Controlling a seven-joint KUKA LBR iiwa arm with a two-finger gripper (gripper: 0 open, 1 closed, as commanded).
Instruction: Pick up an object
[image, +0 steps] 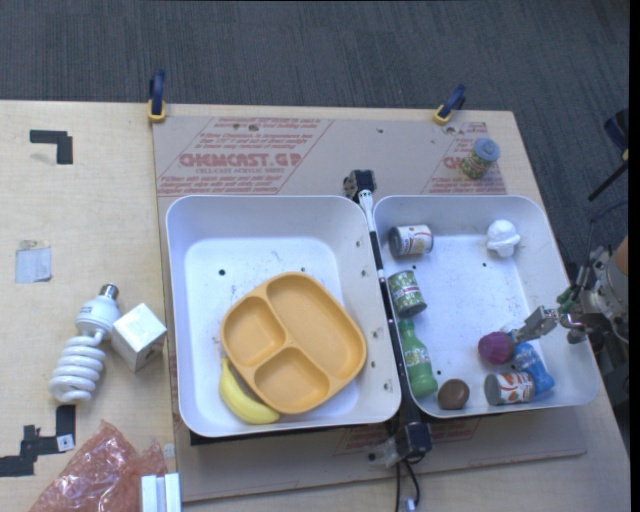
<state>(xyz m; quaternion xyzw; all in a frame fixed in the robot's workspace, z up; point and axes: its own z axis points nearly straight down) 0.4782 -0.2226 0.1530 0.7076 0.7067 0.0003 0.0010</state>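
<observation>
Pink mesh bag (100, 468) lies at the bottom left corner of the bench, cut off by the frame edge. Above it sit a spiral light bulb (80, 348) and a white cube (138, 335), touching each other.

2 white bins stand side by side. The left bin (200, 240) holds an orange divided plate (292, 343) with 3 compartments; a banana (240, 400) is mostly hidden under its lower left edge.

The right bin (465, 290) holds the loose items. A purple ball (495, 348), dull and rounded, rests near the right wall, touching a blue item (533, 366) whose shape is hard to make out. Just below lies a small can (508, 388) on its side, and a brown ball (453, 393) sits near the front wall. A green bottle (417, 360) and a green can (406, 293) lie along the left wall; another can (411, 239) and a white lump (503, 237) sit at the back.

The arm (600, 300) enters over the right wall, largely cut off by the frame. Its gripper (537, 325) slants down leftward, just beside the purple ball's upper right; whether it is released or clenched cannot be told.
</observation>
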